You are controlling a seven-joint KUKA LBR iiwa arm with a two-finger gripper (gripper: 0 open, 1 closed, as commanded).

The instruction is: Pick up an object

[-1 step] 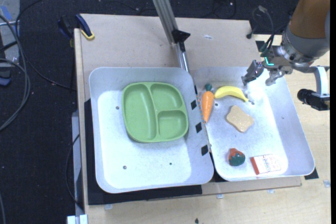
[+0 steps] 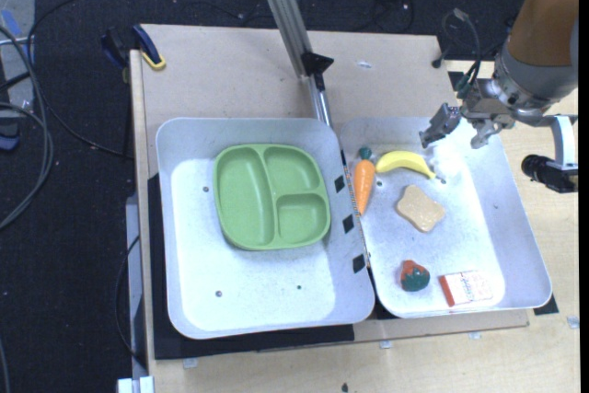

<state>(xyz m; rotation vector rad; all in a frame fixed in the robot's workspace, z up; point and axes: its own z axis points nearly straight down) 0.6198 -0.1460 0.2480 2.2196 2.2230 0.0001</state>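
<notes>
Banana point(image 2: 406, 163) lies in the right bin point(image 2: 515, 225), long axis roughly left-right, ends curving downward toward the bread slice point(image 2: 421, 209) just below it. Carrot point(image 2: 363, 184) lies just left of the banana, leafy end up. Gripper point(image 2: 457, 128), fingers spread and holding nothing, hovers just up-right of the banana.

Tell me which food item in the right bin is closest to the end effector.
The yellow banana, lying just below-left of the end effector; the carrot and bread sit farther.
</notes>
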